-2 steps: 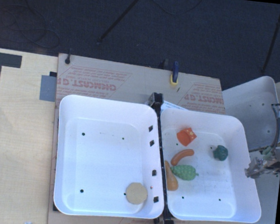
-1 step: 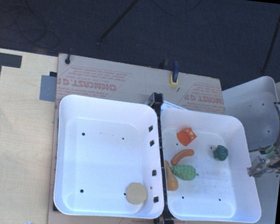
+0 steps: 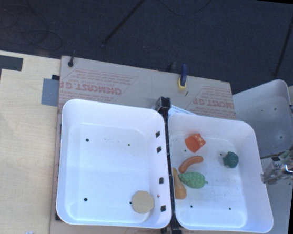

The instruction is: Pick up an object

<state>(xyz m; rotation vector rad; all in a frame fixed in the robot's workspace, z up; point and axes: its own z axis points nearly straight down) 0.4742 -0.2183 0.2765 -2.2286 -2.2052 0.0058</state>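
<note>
The right bin [image 3: 240,218] holds several small objects. A red-orange block [image 3: 195,142] lies near its back left. An orange sausage-shaped piece [image 3: 191,163] lies just in front of it. A bumpy light-green piece [image 3: 193,180] rests against an orange piece [image 3: 179,190] by the divider. A dark green round object [image 3: 231,159] sits alone toward the right. In the left bin [image 3: 74,184], a tan round disc [image 3: 142,202] lies at the front right corner.
The two bins meet at a black clipped divider [image 3: 162,153]. A cardboard sheet [image 3: 113,86] lies under them. A grey metal plate [image 3: 269,110] and some metal hardware [image 3: 276,172] stand beyond the right bin's right wall.
</note>
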